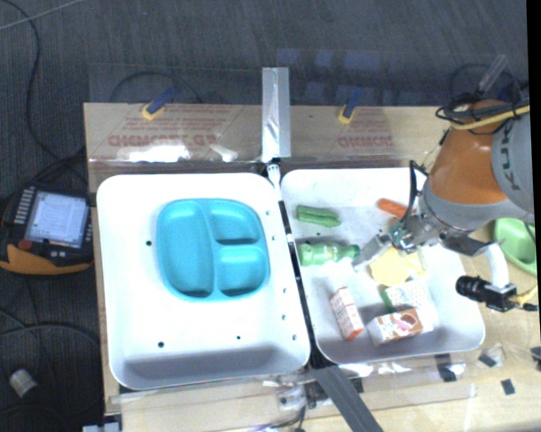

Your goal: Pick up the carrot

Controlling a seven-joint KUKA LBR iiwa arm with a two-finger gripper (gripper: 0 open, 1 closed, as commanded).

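Camera view: the small orange carrot (pixel 391 206) lies in the right white bin (pixel 455 341), near its far wall, partly behind the end effector (pixel 399 237). A descent could strike the pale yellow block (pixel 391 268) instead. The grey arm (pixel 471 193) slants in from the right; whether its grasp is open I cannot tell.

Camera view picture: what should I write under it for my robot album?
Robot arm's gripper hovers beside the orange carrot in the right bin; blue tray sits left.

Your counter (pixel 114 128) carries two white bins side by side. Note the left bin (pixel 133 351) touching the right bin (pixel 455 337).
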